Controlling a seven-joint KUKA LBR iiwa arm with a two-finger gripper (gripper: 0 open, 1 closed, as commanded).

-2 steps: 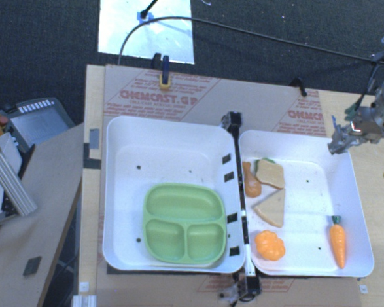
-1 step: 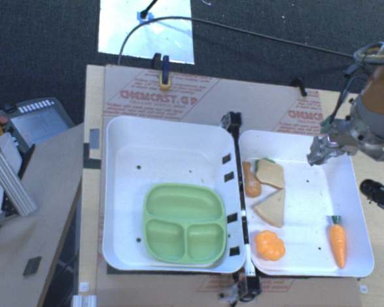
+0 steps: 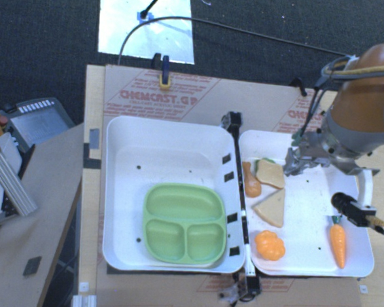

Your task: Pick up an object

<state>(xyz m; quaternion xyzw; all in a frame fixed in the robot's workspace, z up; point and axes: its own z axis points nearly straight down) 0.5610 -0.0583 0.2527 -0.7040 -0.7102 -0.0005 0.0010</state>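
Note:
My gripper hangs over the back of the right bin, just right of a sandwich piece with a green filling. Nothing shows between its fingers. A tan bread wedge lies in the middle of that bin. At the bin's left wall lies a small orange sausage-like piece. An orange pumpkin-shaped toy sits near the front left, and a toy carrot lies at the front right.
The left bin holds a green three-compartment plate toward its front. A black divider runs between the bins. A grey device and a metal rail stand on the side table at left.

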